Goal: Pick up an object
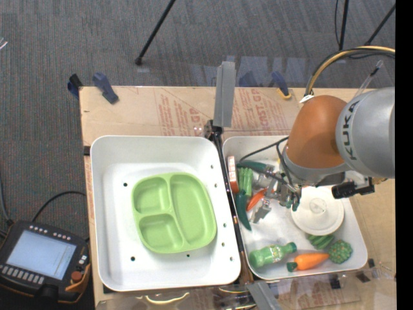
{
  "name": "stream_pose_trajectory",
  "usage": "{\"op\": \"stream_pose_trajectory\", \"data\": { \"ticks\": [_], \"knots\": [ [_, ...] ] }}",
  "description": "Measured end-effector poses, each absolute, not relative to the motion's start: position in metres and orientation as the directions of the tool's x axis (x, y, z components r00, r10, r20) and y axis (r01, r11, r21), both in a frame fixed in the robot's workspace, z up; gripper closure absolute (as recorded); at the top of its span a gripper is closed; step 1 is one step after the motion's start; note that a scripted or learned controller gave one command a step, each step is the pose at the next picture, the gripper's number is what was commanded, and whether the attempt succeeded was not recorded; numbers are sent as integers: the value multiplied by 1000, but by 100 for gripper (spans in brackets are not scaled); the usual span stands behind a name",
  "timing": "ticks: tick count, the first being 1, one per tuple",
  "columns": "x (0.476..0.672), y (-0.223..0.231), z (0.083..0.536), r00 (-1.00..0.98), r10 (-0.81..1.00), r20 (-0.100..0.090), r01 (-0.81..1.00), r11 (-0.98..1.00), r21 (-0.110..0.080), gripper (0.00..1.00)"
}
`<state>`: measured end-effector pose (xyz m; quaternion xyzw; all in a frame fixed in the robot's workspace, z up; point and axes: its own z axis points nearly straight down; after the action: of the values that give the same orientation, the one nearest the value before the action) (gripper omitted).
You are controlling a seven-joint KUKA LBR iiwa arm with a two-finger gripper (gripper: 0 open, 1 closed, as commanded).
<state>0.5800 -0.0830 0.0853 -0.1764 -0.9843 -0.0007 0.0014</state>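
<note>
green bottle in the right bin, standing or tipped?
Tipped. The green bottle lies on its side on the right bin's floor, beside the carrot.

Green three-compartment plate (173,212) lying flat in the left white bin (103,173). Teach pendant (42,257) on the grey carpet (77,31), near left. Tripod legs (158,24) far behind the bench (148,108).
</note>
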Motion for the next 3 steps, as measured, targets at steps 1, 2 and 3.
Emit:
{"op": "stream_pose_trajectory", "data": {
  "ticks": [1, 2, 3],
  "knots": [
    [563, -85, 85, -909, 417, 6, 417, 909, 0, 0],
    [564, -86, 85, -873, 487, 4, 487, 873, -1, 0],
    [559, -82, 85, -793, 610, 5, 610, 793, -2, 0]
  ]
}}
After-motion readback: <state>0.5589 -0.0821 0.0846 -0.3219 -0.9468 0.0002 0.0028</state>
